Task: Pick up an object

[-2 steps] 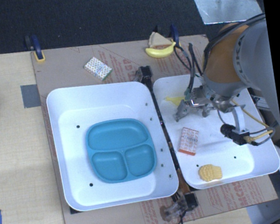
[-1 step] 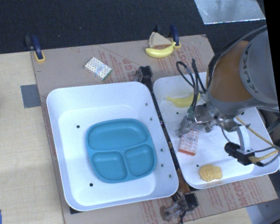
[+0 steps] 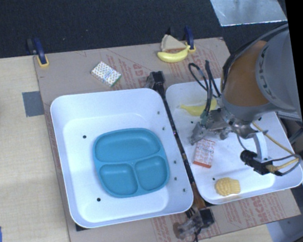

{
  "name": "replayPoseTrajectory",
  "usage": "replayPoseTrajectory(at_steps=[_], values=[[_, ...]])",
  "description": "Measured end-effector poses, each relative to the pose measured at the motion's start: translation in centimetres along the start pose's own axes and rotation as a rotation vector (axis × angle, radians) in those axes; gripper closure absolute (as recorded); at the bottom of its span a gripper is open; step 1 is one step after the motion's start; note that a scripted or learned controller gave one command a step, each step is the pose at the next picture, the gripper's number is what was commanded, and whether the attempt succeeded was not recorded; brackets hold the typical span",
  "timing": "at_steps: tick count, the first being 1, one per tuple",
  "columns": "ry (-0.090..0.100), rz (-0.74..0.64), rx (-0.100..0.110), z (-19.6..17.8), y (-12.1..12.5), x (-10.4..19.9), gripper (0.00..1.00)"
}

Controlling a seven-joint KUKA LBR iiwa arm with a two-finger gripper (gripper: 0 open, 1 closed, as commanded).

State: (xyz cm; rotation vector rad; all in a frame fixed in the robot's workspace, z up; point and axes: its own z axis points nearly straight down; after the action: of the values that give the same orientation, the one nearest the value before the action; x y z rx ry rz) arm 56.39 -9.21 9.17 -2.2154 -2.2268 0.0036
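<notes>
The arm [image 3: 258, 82] looms low over the right bin [image 3: 296, 180], its gripper [image 3: 203, 131] just above the small red-and-white packet [image 3: 204, 153]. How wide the fingers stand cannot be told from here. A yellow lumpy piece [image 3: 227, 186] lies near the front wall. Best play, by this view: centre squarely over the flat packet, press down, then close.

blue divided plate [image 3: 130, 161], white bins [image 3: 66, 119], yellow banana [image 3: 195, 109], red-and-white packet [image 3: 204, 153]

Robot lab: clamped cardboard [image 3: 132, 69] bench, two white bins [image 3: 67, 158] (toy food).
</notes>
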Motion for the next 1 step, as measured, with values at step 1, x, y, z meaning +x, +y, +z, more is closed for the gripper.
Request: replayPoseTrajectory(at_steps=[1], values=[[-0.001,-0.002,0.001,-1.02,0.00,-0.11,1.00]])
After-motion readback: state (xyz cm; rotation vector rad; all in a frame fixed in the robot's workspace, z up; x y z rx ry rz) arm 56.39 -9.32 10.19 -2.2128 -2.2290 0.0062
